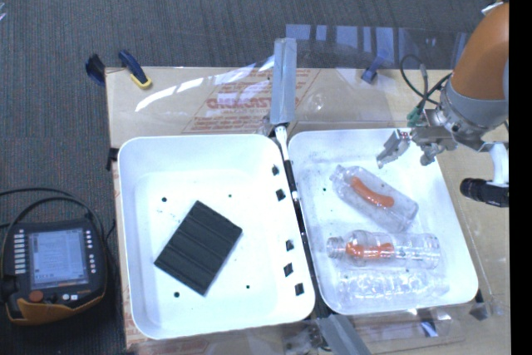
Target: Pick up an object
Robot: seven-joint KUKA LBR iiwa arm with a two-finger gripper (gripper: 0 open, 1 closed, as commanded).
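Note:
In the left bin [137, 170] a flat black ribbed block [199, 247] lies tilted near the middle. The right bin [312, 154] holds a clear bottle with an orange piece inside [374, 195], a second clear bottle with an orange band [382, 248] below it, and crumpled clear plastic [391, 285] at the front. My gripper [410, 147] hangs over the right bin's back right corner, above and to the right of the upper bottle. Its fingers [391, 150] are spread apart with nothing between them.
A grey divider bar [284, 91] runs back from between the bins. A clear plastic sheet [366, 71] stands behind the right bin. Blue and yellow clamps [133, 69] grip the bench's back left corner. A teach pendant [54, 266] sits at the left on the floor.

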